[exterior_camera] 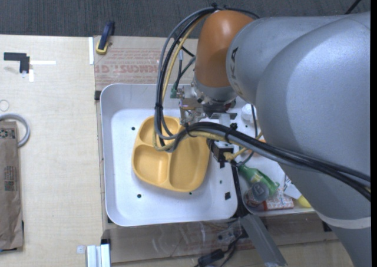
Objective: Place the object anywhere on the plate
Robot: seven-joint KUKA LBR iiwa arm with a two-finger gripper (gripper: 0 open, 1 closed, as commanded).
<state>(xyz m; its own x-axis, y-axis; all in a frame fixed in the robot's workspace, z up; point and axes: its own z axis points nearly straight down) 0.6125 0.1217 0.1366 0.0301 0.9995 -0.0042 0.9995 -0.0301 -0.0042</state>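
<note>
— What do you have on the feed?

— I see the left white bin (112, 160) with the yellow divided plate (171, 162) lying flat in it, a little right of the bin's middle. The plate has three compartments, and the ones I can see hold nothing.

— And the arm?

— The arm (306, 95) comes in from the right and takes up most of that side. Its orange band (221, 48) sits above the top edge of the bin, and black cables (171, 59) loop from there down over the plate's upper rim. The gripper (203, 119) is just above the plate's upper right corner, but wrist and cabling cover it — I cannot tell whether it is open, closed, or carrying anything.

— Where is the object?

— I cannot pick out one for certain. In the right bin, past the arm, I see a green bottle-shaped item (259, 178) lying beside a round grey-topped thing (257, 193) and a flat red-and-white packet (277, 203), all close together near the lower edge.

— Anything on the bench?

— A brown paper bag (10, 183) at the left edge, and a small blue-and-yellow tool (106, 37) above the bin.
</note>
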